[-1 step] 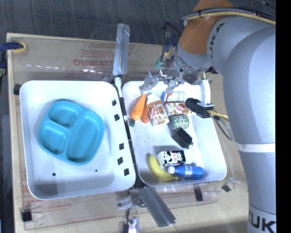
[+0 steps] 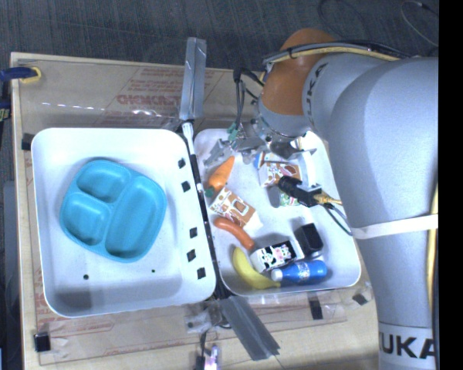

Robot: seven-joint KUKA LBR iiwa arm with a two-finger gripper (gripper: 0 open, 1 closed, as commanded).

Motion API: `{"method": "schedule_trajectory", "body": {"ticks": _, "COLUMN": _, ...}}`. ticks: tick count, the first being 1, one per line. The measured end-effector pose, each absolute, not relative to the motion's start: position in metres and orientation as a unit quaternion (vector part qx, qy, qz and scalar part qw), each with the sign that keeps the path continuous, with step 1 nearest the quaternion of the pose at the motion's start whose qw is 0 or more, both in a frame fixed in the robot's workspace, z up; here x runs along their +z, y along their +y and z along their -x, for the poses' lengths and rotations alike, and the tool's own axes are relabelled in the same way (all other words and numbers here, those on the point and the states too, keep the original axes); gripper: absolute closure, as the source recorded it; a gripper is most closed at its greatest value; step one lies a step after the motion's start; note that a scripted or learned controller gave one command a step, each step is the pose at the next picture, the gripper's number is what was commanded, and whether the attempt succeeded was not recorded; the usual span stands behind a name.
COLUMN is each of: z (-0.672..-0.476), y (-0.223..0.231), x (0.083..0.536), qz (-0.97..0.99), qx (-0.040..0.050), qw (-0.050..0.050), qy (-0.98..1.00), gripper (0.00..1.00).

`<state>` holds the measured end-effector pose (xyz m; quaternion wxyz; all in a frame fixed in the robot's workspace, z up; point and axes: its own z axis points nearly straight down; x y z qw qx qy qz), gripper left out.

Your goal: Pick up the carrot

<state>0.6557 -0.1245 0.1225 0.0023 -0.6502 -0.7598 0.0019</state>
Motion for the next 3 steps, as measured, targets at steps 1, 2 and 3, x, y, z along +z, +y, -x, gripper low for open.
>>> {"method": "schedule_trajectory", "body": {"ticks": 1, "z": -0.621, "y": -0.134, "x": 0.088, "qz": 0.717, "qx": 0.003, "qw": 0.004, "qy": -0.697, "gripper": 0.0}}
{"method": "schedule_trajectory", "body": {"ticks": 2, "z": -0.621, "y": -0.134, "x": 0.094, "qz": 0.717, "qx": 0.0049, "qw": 0.006, "qy": -0.697, "gripper": 1.0}}
{"method": "schedule_trajectory", "body": {"ticks": 3, "z": -0.613, "y": -0.072, "x": 0.188, "qz": 0.736, "qx": 0.0032, "qw": 0.003, "qy": -0.677, "gripper": 1.0}}
